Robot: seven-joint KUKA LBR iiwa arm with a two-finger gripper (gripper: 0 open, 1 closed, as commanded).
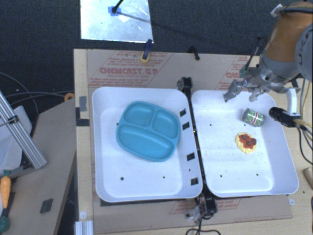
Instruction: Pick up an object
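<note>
The gripper (pixel 241 90) hangs over the far edge of the right bin (pixel 215 180) with its two fingers spread apart and nothing between them, so no grasp has been made. The candidates to pick lie on the right bin's floor: a small green-and-white can (pixel 253 117) on its side, near and just toward the viewer from the fingers, and a yellow-and-red toy food piece (pixel 246 142) beyond it; a blue divided plate (pixel 147 130) sits in the left bin (pixel 105 180). By my judgement the whole pick is left to do: descend, close, lift.
</note>
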